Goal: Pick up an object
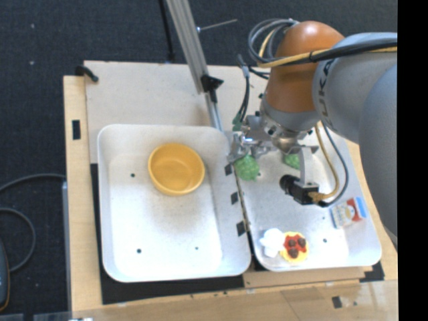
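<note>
While arm reaches from right in camera view, claw (249, 154) hangs low over right bin (358, 246) near divider; opening cannot be told. Green object (248, 168) lies just below it, touching or not unclear. Looks small, light, probably soft, bumpy; best pinched across middle. Yellow bowl (176, 168) sits in left bin (120, 246).

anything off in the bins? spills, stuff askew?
Nothing spilled or damaged. Yellow bowl sits upright in the left bin. Green object lies close to the right bin's left wall, under the gripper, so the grasp looks cramped.
</note>
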Controlling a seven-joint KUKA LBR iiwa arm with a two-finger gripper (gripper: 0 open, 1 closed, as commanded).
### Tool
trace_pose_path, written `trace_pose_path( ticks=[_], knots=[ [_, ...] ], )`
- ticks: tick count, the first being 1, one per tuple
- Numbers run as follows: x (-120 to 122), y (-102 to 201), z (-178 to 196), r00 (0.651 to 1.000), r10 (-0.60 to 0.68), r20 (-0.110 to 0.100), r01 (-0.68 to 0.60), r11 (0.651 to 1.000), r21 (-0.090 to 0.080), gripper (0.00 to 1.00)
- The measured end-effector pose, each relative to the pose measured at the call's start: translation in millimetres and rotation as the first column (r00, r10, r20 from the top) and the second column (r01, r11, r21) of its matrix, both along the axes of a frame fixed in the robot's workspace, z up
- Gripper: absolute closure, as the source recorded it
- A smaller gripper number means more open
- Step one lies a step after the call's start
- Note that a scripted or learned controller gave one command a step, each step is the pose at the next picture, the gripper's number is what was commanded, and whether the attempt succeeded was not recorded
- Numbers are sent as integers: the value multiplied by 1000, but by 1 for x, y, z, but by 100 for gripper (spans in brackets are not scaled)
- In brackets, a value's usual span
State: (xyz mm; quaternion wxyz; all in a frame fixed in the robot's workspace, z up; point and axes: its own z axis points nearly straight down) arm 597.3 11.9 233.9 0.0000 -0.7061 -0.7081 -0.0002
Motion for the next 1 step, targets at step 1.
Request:
trace_pose_path(
  ticks=[1],
  knots=[
    [-13,63,4,1000,6,-2,-6,1000,3,100]
  ],
)
